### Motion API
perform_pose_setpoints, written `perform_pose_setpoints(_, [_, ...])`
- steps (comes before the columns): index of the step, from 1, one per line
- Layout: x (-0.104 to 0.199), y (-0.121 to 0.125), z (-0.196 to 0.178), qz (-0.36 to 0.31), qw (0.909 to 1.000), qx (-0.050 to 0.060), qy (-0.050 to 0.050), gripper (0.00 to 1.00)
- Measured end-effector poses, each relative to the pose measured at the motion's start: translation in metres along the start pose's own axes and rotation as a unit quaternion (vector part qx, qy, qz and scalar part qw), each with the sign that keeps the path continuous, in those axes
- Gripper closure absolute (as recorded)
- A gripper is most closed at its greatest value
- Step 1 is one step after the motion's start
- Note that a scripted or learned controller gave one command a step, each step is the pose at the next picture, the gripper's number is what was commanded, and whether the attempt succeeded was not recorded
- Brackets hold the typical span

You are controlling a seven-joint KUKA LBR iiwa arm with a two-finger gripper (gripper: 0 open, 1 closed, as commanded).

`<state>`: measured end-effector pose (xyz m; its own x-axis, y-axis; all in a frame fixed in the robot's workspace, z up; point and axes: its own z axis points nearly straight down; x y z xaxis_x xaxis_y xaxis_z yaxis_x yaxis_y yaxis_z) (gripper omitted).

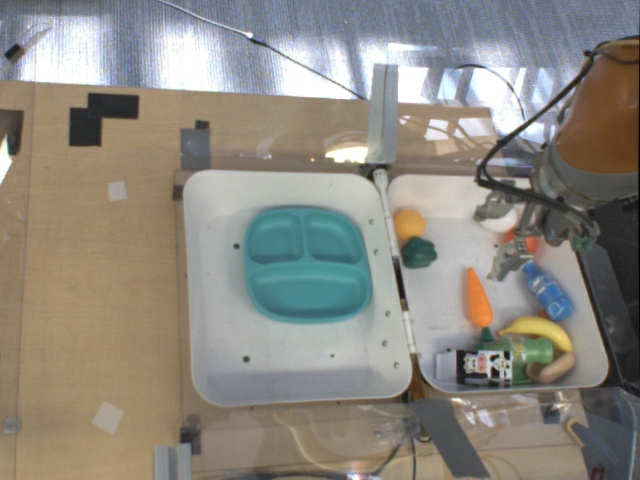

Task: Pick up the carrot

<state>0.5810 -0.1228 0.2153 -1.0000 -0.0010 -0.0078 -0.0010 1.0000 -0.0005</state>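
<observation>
I count two shallow white plastic bins (215, 298), side by side. At nine o'clock sits one teal compartment plate (307, 265). At three o'clock: one orange carrot (478, 298), one yellow banana (540, 332), one blue bottle (546, 291), one orange ball (408, 224).

Bright, even overhead light; slight softness

A flat tan wooden bench top (90, 298) filled the lower part of the scene, bearing black angular marker patches (100, 116). Behind it lay a blue-grey ribbed floor (250, 3), streaked with pale bands of light and crossed by a thin cable (170, 6).
</observation>
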Motion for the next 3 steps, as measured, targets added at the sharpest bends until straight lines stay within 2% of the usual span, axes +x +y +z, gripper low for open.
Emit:
perform_pose_setpoints(1, [0.009, 0.017, 0.108, -0.059, 0.9983, -0.001, 0.004, 0.00])
perform_pose_setpoints(2, [0.045, -0.027, 0.125, -0.070, 0.9976, 0.001, -0.003, 0.00])
perform_pose_setpoints(3, [0.041, -0.026, 0.111, -0.073, 0.9973, 0.003, -0.009, 1.00])
